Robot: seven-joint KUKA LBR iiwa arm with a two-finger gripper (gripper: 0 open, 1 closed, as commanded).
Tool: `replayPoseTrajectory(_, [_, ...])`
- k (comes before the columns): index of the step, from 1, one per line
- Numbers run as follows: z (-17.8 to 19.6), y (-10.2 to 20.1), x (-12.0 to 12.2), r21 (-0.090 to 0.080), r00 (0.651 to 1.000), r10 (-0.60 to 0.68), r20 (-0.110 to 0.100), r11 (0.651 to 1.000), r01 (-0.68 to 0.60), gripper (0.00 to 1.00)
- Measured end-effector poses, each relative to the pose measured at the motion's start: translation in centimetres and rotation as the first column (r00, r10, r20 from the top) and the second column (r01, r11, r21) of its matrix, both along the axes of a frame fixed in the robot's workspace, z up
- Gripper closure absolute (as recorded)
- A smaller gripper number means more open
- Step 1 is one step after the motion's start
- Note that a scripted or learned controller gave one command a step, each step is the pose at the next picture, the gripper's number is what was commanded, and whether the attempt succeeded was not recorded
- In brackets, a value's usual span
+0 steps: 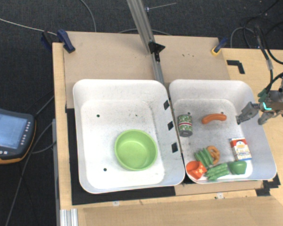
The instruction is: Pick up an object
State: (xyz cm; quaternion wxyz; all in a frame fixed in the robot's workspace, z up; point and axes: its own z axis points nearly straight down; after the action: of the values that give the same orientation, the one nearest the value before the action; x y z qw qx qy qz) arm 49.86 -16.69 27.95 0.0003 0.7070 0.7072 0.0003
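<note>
Dark carpet surrounds a pale wooden bench (113, 51) that carries two shallow white bins side by side. Taking the right bin (254, 140) as the landmark: the left bin (89, 102) lies just beside it on its left, touching along the shared edge, and holds a green bowl (136, 149) standing upright. Inside the right bin, a small green-labelled can (185, 125) stands near its left wall, and an orange sausage (213, 118) lies toward the far middle of its floor. A small white and red carton (240, 149) lies closer to its right wall. Along its near edge sits a cluster: a red pepper (194, 170) at the left, green vegetables (212, 165) beside it with a brown pretzel (213, 151) at their far side, and a green pepper (237, 167) at the right. The gripper (255, 114) hangs over the right bin's far right rim, its two dark fingers spread apart with nothing between them, well apart from every object. A handheld control pendant (9, 133) lies on the carpet far to the left of both bins
</note>
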Motion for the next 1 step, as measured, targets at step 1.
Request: replayPoseTrajectory(1, [0.00, 0.00, 0.00, 0.000, 1.000, 0.000, 0.000, 1.000, 0.000, 0.00])
